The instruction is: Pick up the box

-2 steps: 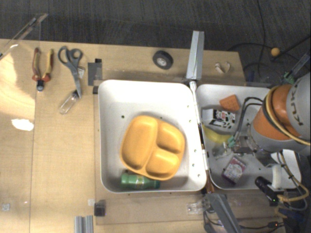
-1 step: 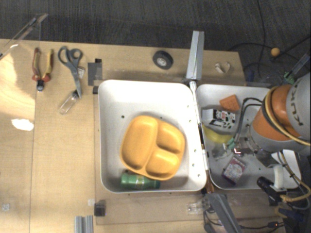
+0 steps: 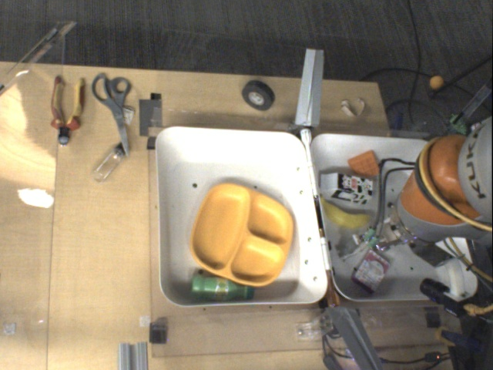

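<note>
Hangs low over the right bin (image 3: 339, 146), arm (image 3: 451, 187) reaching in from the right, tool (image 3: 375, 241) down among the clutter; cannot tell how it stands or whether anything is gripped. Box (image 3: 347, 186), white with dark print, lies flat near the bin's left wall, beside an orange piece (image 3: 363, 162) and above a yellow item (image 3: 344, 214). In the left bin (image 3: 177, 206), a yellow divided tray (image 3: 242, 233) rests over a green bottle (image 3: 219, 287).

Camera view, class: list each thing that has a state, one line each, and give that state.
Yellow tray: upside down, in the left bin.
Green bottle: lying on its side, partly under the tray.
Scissors: shut, on the bench.
Box: tilted, in the right bin.
</note>
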Available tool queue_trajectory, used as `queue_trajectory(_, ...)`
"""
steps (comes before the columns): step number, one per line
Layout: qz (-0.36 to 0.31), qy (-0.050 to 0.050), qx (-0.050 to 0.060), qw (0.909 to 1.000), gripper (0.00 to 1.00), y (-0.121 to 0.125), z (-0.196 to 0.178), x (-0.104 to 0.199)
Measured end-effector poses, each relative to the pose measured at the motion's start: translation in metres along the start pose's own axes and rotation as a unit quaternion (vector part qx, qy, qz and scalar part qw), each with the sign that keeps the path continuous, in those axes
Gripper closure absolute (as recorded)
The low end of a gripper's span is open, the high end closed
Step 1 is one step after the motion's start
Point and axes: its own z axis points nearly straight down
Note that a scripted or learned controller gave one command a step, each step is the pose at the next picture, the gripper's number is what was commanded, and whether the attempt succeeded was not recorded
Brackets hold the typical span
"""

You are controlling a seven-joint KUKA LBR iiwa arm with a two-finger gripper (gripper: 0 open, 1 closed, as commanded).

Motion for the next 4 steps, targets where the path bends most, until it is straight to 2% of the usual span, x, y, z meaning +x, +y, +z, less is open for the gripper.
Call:
queue_trajectory(1,0.018,0.004,0.005,0.9998,0.0,-0.001,-0.015,0.006)
queue_trajectory(2,0.106,0.004,0.006,0.9943,0.0,-0.002,-0.002,0.006)
queue_trajectory(3,0.081,0.002,0.002,0.9967,0.0,-0.001,0.0,0.002)
queue_trajectory(4,0.098,0.003,0.001,0.9952,0.0,0.0,0.0,0.001)
